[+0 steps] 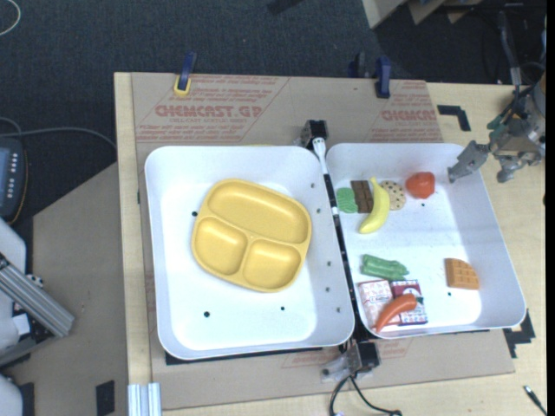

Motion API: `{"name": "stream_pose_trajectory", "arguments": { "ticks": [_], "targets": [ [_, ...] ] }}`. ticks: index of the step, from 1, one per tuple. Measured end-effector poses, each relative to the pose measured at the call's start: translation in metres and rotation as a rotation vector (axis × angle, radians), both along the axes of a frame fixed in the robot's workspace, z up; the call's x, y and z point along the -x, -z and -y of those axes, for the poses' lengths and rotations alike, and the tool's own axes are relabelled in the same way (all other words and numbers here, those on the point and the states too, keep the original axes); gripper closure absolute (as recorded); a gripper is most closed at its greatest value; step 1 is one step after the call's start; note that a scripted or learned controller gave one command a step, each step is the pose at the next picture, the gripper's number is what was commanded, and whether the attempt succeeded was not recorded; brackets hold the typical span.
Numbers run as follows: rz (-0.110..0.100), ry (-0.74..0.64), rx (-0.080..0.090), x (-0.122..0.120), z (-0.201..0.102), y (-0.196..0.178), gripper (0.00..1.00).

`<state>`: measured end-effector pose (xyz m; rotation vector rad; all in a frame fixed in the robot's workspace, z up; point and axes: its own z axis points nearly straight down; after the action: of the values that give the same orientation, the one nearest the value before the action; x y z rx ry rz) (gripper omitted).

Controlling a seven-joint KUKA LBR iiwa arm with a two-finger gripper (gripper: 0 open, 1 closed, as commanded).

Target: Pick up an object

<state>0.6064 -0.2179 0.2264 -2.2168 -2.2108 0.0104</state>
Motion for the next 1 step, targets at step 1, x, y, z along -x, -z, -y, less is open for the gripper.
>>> {"name": "stream_pose_trajectory", "arguments": {
  "ticks": [1],
  "targets": [
    [0.013, -0.003, 0.004, -0.0029, -0.0004, -0.0078, 0.0]
  ]
}}
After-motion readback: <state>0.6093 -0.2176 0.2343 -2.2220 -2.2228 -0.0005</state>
